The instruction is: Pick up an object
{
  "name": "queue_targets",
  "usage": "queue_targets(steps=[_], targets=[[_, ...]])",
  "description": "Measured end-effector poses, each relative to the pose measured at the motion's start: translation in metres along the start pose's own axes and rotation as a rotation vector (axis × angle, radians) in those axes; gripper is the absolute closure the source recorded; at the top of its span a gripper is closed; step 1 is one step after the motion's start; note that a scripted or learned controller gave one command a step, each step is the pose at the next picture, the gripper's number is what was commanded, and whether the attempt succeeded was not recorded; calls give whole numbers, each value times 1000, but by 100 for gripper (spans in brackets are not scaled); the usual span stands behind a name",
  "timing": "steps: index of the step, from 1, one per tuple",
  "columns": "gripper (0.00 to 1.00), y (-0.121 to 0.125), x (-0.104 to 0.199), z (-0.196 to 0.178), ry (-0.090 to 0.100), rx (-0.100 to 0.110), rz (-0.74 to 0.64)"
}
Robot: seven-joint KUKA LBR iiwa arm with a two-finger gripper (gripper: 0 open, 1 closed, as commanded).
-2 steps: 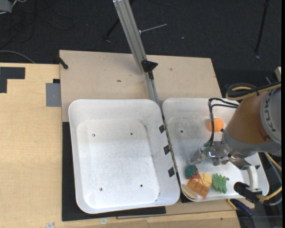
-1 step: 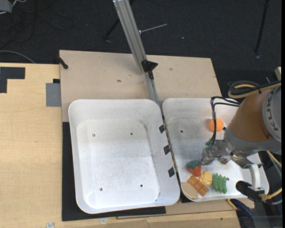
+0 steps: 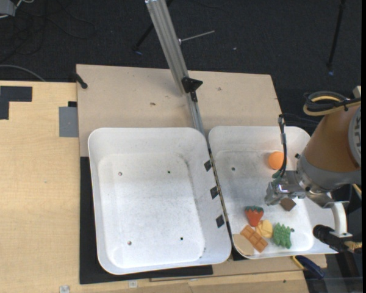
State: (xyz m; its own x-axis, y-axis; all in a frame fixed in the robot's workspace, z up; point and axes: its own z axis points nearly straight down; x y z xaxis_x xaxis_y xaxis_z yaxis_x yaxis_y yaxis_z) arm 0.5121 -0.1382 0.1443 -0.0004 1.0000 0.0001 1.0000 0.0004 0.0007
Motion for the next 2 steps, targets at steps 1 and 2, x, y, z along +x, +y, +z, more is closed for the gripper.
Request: queue_targets(steps=[1, 2], targets=[[100, 0, 9, -57, 0, -2, -1], [100, 4, 1, -102, -1, -1, 0]])
